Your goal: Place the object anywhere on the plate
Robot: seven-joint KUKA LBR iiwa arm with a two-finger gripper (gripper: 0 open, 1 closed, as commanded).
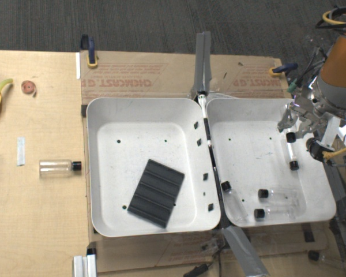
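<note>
Pincer (290,136) grips a clear vial (292,153) upright (black cap lowest) over the right bin (242,115).

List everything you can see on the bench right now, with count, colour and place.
white bins: 2, white, side by side mid-bench, left bin and right bin
ribbed plate: 1, dark grey, lying flat in the left bin
clear vials: about 3, clear with black caps, near the front of the right bin
upright vial: 1, clear with black cap, right side of the right bin, below the hand
loose vial: 1, clear with black cap, on the wooden bench left of the bins
clamps: 2, blue and yellow, back edge of the cardboard
arm: 1, grey with orange band, right
hand: 1, over the right bin
</note>
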